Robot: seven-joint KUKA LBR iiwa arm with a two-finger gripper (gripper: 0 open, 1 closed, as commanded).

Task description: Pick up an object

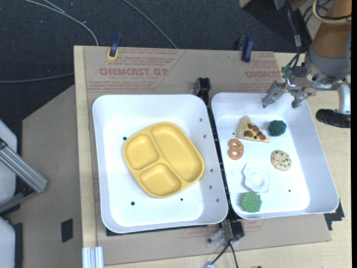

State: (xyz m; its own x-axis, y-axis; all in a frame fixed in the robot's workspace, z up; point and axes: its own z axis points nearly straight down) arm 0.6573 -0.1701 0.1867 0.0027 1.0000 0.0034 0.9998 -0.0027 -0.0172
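Two shallow white bins sit side by side on a brown board printed "CHEMCAST GP" in faded red, once above each bin. The left bin [106,166], well off to the pincer's left, holds a yellow divided plate [163,158] with three compartments, lying flat. The right bin [318,166] lies under the pincer and holds the small toy foods.

The pincer [285,96] hangs over the far edge of the right bin, its two grey fingers splayed apart and nothing between them. The arm [330,35] rises behind it, tan-orange above the grey wrist.

Nearest the pincer, just below it, lies a pizza slice [251,130], a yellow wedge with red dots, and beside that a dark green broccoli piece [276,128]. Further below are an orange pretzel [235,148] and a tan cookie [281,160] with dark chips. Further still is a white fried egg [256,178], and farthest, at the near edge, a light green bumpy piece [251,201]. All lie apart from each other.
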